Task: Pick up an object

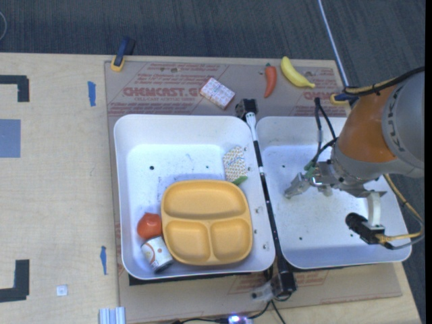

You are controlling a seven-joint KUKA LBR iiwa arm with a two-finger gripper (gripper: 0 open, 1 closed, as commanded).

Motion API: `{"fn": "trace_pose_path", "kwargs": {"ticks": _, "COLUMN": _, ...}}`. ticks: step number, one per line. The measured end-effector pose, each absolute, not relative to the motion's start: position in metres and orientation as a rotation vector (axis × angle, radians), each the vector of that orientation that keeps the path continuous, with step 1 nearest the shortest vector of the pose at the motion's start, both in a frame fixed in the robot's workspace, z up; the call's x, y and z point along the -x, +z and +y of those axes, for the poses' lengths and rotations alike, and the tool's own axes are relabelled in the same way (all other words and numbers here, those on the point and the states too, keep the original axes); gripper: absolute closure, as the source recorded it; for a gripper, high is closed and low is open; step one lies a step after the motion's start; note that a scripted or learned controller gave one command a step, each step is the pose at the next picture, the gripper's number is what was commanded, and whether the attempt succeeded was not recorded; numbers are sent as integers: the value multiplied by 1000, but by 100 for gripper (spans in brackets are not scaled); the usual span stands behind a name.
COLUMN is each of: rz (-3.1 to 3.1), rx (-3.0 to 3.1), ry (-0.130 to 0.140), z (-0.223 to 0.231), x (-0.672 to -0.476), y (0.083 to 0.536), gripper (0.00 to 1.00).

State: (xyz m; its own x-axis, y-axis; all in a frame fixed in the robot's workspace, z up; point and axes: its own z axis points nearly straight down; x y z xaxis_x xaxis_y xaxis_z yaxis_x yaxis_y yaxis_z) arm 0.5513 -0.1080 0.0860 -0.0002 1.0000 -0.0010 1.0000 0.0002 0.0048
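Observation:
My gripper (297, 186) hangs low over the floor of the right bin (297, 248), toward its left half, on the grey arm with the orange band. No object lies beside it. The left bin (128, 181) holds a yellow divided plate (206, 221). At the plate's left edge sit a red tomato-like piece (149, 225) and a small white and orange can (156, 252). A patterned white pouch (234, 160) lies at the bin's right wall, behind the plate, with a green scrap (239, 179) beside it.
On the board behind the bins lie a red chili (271, 81), a yellow banana (295, 73) and a pink-and-white box (217, 93). A black-headed tool (248, 106) rests along the divide between the bins. A blue clamp (121, 52) sits at the board's far left corner.

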Motion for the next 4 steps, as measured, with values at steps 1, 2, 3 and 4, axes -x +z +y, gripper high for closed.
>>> {"fn": "trace_pose_path", "kwargs": {"ticks": 1, "rz": 2221, "rx": -2218, "ry": 3, "z": -94, "x": -601, "y": 86, "gripper": 0}}
{"fn": "trace_pose_path", "kwargs": {"ticks": 2, "rz": 2219, "rx": -2219, "ry": 1, "z": -137, "x": -645, "y": 85, "gripper": 0}}
{"fn": "trace_pose_path", "kwargs": {"ticks": 3, "rz": 2218, "rx": -2218, "ry": 1, "z": -200, "x": -640, "y": 159, "gripper": 0}}
{"fn": "trace_pose_path", "kwargs": {"ticks": 4, "rz": 2224, "rx": -2219, "ry": 4, "z": -201, "x": -662, "y": 102, "gripper": 0}}
